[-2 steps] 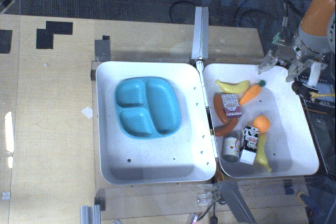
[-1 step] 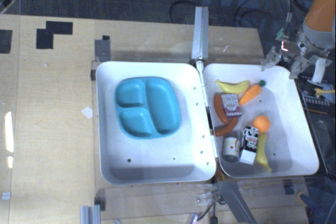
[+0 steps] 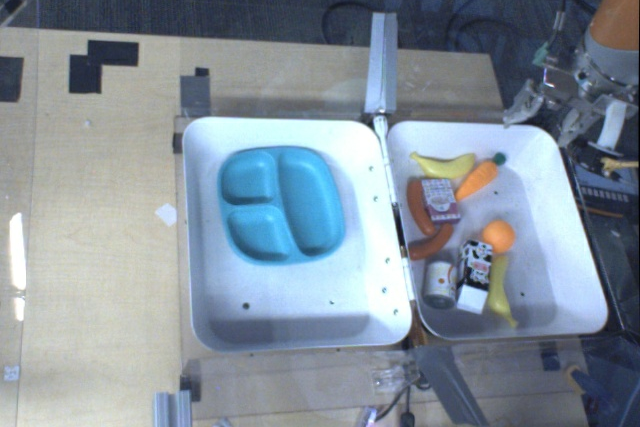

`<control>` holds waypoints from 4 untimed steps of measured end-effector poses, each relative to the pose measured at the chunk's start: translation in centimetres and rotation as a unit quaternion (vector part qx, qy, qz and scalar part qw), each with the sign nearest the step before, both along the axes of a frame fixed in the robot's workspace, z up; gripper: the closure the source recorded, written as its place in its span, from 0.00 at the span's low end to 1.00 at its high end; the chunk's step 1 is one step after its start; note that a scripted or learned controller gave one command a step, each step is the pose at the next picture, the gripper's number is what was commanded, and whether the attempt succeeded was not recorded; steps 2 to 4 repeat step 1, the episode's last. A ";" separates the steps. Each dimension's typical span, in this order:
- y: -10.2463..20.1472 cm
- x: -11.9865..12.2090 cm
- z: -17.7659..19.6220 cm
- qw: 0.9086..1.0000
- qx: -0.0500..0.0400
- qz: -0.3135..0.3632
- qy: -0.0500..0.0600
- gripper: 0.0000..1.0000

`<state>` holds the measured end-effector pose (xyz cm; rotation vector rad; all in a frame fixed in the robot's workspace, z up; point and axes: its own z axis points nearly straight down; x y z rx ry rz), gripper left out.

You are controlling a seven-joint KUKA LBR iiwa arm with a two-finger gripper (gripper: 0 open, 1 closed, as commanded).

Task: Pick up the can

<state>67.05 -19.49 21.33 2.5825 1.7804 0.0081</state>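
The can (image 3: 437,283) is a small grey cylinder standing near the front left corner of the right bin (image 3: 560,215). It touches a black-and-white carton (image 3: 476,268) on its right and sits just below a red sausage (image 3: 421,218). My gripper (image 3: 560,115) hovers over the bin's far right corner, well away from the can. Its fingers are open and nothing is between them.
The right bin also holds a banana (image 3: 443,163), a carrot (image 3: 478,178), a pink box (image 3: 440,200), an orange (image 3: 498,236) and a yellow piece (image 3: 498,293). A blue divided plate (image 3: 283,203) lies in the left bin (image 3: 200,245). A metal post (image 3: 380,65) stands behind the bins.
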 end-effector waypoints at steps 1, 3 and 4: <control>0.8 0.0 6.9 0.993 0.000 -0.117 0.000 0.00; 0.8 0.0 6.9 0.993 0.000 -0.117 0.000 0.00; 0.8 0.0 6.9 0.993 0.000 -0.117 0.000 0.00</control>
